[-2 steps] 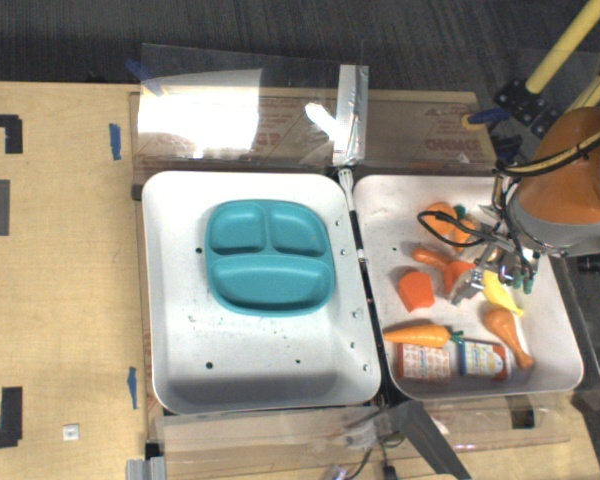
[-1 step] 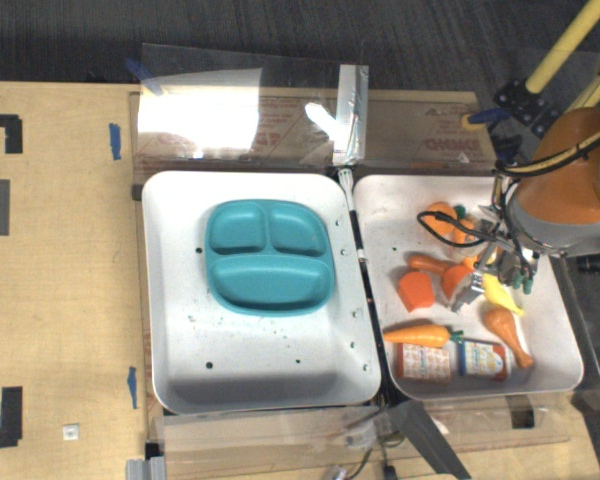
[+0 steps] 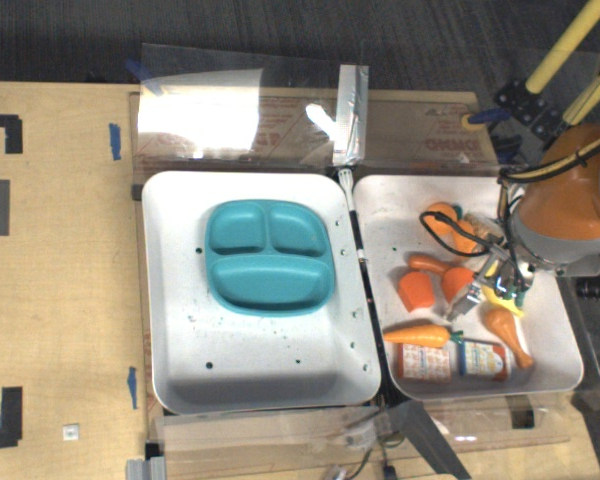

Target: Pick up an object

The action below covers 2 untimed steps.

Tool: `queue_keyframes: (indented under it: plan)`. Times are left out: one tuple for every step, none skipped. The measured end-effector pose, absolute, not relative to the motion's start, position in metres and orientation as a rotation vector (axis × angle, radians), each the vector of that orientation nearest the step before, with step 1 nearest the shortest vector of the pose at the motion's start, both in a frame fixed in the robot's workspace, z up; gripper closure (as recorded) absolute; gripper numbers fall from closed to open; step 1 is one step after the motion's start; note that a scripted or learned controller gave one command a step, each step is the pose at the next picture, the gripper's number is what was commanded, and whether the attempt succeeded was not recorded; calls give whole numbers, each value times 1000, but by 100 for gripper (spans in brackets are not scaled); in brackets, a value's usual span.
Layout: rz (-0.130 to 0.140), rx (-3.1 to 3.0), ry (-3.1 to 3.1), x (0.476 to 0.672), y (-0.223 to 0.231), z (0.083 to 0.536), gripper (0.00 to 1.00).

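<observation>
The worktop (image 3: 60, 268) carries two shallow white bins side by side. The left bin (image 3: 170, 368) holds a teal divided plate (image 3: 270, 256), lying flat towards the bin's far half, with two small compartments on the far side and one long one on the near side.

The right bin (image 3: 380, 218) holds a cluster of toy food. Near its far edge lies an orange piece with a dark loop around it (image 3: 448, 225). Just nearer is a small orange carrot-like piece (image 3: 427, 263), and below that an orange cup-shaped piece (image 3: 416, 290) with a rounder orange piece (image 3: 457, 282) just beside it. Along the near edge a carrot (image 3: 417, 336) lies across the left end of a bottle with a red and white label (image 3: 452, 359), which lies on its side. A yellow-orange pear-like piece (image 3: 510, 330) lies tilted by the bottle's right end.

The arm (image 3: 565, 203) reaches in over the right edge of this bin, its orange band above the wrist. The tool (image 3: 477, 293) is down among the food, its tip close to the rounder orange piece and the pear-like piece. Whether its fingers are apart or together cannot be told, and nothing can be seen gripped between them.
</observation>
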State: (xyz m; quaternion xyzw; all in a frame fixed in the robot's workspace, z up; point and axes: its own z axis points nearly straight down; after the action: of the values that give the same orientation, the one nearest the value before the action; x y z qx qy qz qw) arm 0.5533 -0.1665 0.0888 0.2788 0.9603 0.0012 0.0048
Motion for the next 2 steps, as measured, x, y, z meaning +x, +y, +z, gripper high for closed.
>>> queue_keyframes:
  plan:
    - [3, 992, 2968, 534, -125, 89, 0]
    - [0, 723, 3047, 621, -140, 88, 0]
